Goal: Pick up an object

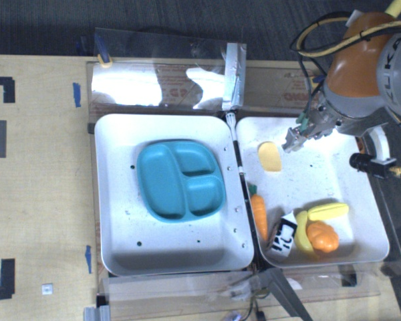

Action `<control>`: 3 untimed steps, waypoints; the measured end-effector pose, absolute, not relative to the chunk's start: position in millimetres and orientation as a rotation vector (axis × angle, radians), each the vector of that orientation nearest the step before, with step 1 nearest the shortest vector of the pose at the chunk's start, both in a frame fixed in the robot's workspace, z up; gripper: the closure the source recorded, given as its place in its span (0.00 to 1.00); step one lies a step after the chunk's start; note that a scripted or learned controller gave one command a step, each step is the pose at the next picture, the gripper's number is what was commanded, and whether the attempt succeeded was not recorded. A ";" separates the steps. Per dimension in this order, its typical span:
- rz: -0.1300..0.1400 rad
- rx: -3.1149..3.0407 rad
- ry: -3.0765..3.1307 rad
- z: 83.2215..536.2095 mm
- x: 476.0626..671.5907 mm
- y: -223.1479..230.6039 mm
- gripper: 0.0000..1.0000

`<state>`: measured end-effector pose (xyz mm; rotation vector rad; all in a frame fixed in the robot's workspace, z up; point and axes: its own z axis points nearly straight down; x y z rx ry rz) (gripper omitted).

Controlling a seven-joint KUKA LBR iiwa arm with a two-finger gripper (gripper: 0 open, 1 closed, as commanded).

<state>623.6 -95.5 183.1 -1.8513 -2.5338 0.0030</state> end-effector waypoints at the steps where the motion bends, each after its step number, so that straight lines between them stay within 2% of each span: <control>1: -0.002 -2.016 -2.419 231.7 634.0 -169.5 1.00; 2: -0.002 -2.011 -2.419 229.9 634.0 -167.5 0.00; 3: 0.002 -2.190 -2.245 183.1 617.4 -79.7 0.00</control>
